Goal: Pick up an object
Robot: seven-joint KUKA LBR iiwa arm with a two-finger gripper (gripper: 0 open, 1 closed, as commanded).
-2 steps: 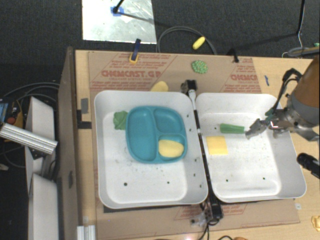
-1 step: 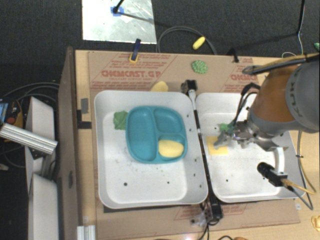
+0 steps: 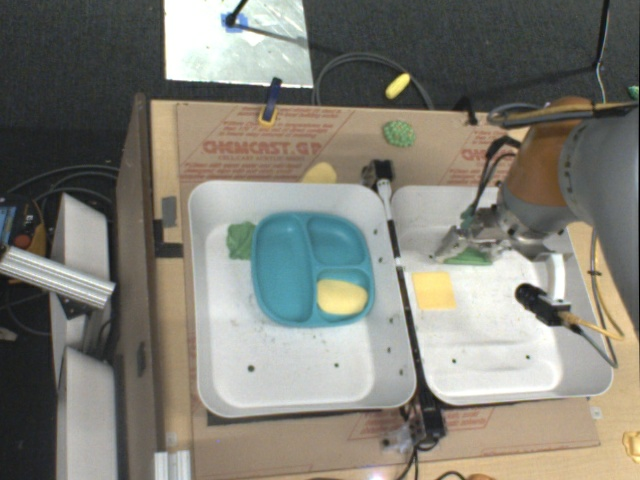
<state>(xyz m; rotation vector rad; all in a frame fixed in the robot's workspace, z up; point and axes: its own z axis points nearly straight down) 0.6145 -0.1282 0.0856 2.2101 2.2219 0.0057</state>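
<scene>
My gripper (image 3: 468,244) is low in the right bin (image 3: 500,358), in its far half, toward the wall it shares with the left bin (image 3: 290,368). My grey arm reaches in from the right, the orange band showing above the wrist. Directly under me lies a flat green piece (image 3: 470,259), its edge showing just below my tip. I look to be touching it or very near it, but I cannot tell which. Nor can I tell whether my jaws are wide or narrow, since the metal parts blur together from this angle, and I see nothing lifted off the floor.

Just beside the green piece, nearer the camera and slightly left, a yellow square (image 3: 434,290) lies flat on the bin floor, apart from me.

The 2 bins sit side by side on a sheet of printed cardboard (image 3: 250,138). In the left bin a blue tray (image 3: 285,268) with 3 compartments lies near the middle. A yellow lump (image 3: 341,296) rests in its near right compartment. A green scrap (image 3: 240,239) touches the tray's left rim.

On the cardboard behind the bins sit a green knob (image 3: 399,133) and, at the left bin's far edge, a yellow bit (image 3: 320,174). Farther back lies a silver sheet (image 3: 260,38).
</scene>
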